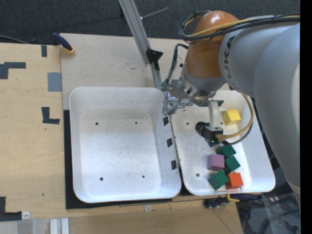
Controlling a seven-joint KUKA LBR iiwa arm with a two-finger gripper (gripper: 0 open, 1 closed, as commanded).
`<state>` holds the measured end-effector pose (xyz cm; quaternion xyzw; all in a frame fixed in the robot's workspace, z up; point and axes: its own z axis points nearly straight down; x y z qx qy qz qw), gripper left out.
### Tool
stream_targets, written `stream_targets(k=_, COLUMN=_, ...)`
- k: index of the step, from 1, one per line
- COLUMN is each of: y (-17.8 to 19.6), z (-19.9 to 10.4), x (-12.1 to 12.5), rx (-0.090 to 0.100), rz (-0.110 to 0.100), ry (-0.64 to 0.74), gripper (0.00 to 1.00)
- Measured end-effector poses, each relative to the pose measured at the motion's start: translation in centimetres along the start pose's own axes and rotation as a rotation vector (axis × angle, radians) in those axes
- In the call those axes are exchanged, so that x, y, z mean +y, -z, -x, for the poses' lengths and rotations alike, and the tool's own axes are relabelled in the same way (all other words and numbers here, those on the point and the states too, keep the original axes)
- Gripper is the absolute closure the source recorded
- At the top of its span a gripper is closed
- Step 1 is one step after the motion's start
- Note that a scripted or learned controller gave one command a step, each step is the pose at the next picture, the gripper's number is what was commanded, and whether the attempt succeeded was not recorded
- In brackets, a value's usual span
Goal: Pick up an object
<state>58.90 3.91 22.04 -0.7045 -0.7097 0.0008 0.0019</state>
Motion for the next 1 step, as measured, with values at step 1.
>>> stream_targets(k=1, y=-0.66, z=-5.25, x=-0.5, rx=-0.001, rz=0.0, ry=-0.001, gripper=1.0)
